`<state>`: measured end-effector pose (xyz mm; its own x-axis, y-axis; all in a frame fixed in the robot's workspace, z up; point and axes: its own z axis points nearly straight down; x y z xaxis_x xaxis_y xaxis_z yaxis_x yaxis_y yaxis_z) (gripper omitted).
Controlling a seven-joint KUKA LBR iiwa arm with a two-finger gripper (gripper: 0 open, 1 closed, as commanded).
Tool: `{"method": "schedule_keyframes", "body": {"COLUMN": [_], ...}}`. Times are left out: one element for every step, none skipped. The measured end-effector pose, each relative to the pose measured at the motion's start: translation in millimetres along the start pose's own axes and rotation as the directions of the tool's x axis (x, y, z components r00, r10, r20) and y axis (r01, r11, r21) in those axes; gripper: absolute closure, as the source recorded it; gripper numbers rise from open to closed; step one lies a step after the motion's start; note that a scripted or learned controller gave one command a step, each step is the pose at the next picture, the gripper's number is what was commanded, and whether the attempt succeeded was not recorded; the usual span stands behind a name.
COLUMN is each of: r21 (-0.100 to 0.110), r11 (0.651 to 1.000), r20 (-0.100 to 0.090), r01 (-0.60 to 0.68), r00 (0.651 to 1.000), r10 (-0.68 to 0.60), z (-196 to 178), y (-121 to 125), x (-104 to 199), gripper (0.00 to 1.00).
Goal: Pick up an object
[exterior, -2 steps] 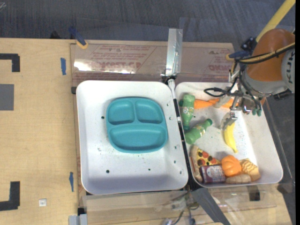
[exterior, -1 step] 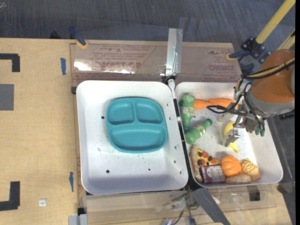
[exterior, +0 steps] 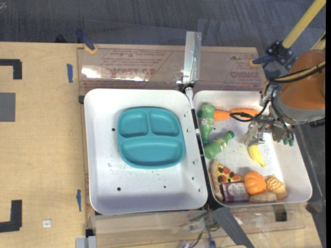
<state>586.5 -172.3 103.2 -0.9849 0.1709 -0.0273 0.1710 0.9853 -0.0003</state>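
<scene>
The right bin (exterior: 295, 164) holds several toy foods. A yellow banana (exterior: 257, 154) lies near its middle. An orange carrot (exterior: 234, 114) and two green pieces (exterior: 207, 119) (exterior: 217, 146) lie along its left side. Against the front wall sit a pizza slice (exterior: 223, 173), a dark can (exterior: 235, 191), an orange pumpkin (exterior: 254, 182) and a bread piece (exterior: 275, 186). My gripper (exterior: 270, 135) hangs low over the bin's right half, just above and right of the banana. It is open, with nothing between its fingers.
The left bin (exterior: 98, 164) holds a teal divided plate (exterior: 151, 137). A metal divider (exterior: 192, 56) stands at the back between the bins. Black cables and a yellow pole (exterior: 305, 19) run by the arm at the upper right.
</scene>
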Motion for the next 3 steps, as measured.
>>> {"method": "schedule_keyframes", "body": {"r21": [0.0, 0.0, 0.002], "r11": [1.0, 0.992, 0.978], "r20": [-0.002, -0.018, -0.016], "r01": [0.0, -0.128, -0.207], "r00": [1.0, 0.992, 0.978], "r10": [0.0, 0.128, 0.207], "z": [0.9, 14.2, 13.6], "y": [0.1, -8.2, -9.0], "x": [0.5, 7.5, 26.2], "gripper": [0.0, 0.0, 0.0]}}
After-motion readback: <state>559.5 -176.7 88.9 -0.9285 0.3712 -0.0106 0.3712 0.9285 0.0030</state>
